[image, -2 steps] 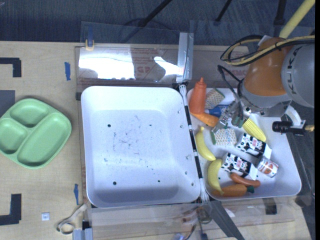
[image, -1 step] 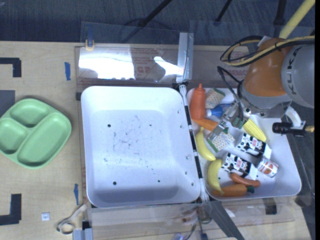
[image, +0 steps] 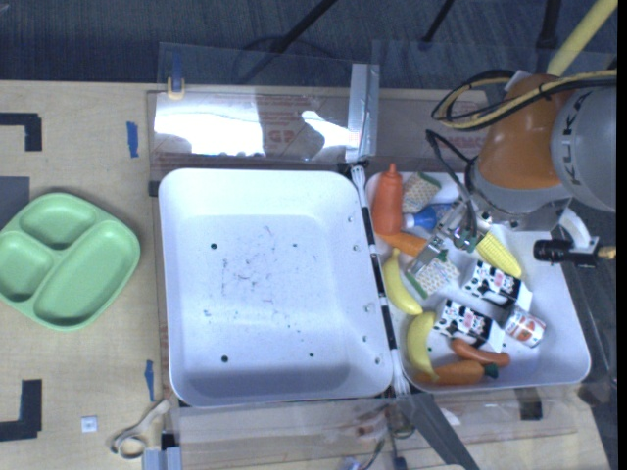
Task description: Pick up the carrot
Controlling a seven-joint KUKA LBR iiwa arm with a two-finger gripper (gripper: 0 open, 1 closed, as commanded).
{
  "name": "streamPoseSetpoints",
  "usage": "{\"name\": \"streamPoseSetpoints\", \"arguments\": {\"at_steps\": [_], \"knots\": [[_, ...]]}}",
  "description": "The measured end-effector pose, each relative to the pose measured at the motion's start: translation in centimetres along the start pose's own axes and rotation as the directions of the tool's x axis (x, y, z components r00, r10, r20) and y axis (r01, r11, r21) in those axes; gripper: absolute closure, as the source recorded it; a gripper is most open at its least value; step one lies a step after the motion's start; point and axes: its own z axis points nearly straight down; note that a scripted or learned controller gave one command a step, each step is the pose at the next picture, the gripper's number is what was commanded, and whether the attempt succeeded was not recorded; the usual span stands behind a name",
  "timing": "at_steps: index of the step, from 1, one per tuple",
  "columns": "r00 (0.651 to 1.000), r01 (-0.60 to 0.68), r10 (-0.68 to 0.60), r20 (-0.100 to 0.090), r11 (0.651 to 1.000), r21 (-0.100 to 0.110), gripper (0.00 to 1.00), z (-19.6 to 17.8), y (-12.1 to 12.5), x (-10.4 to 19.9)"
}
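My gripper is low in the right bin, just beside the carrot, which lies near the bin's left wall below the orange bottle. Cannot tell how the hand stands. Carrot apparently not lifted yet: grasp and raise remain, by my reckoning

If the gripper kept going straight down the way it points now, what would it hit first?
Probably the carrot: the gripper points down and left into the right bin, its tip right at the carrot's narrow end. The banana lies just beyond. Depth is hard to judge from this slant.
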Motion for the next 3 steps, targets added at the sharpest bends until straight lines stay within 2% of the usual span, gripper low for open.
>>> {"name": "streamPoseSetpoints", "arguments": {"at_steps": [1, 2, 3], "knots": [[1.000, -0.023, 0.023, -0.006, 1.000, 0.011, 0.00, 1.1, 0.4, 0.3], [0.998, -0.066, 0.066, -0.022, 0.998, 0.021, 0.00, 1.0, 0.9, -0.4], [0.996, -0.088, 0.088, 0.010, 0.996, -0.003, 0.00, 1.1, -7.1, 2.7]]}}
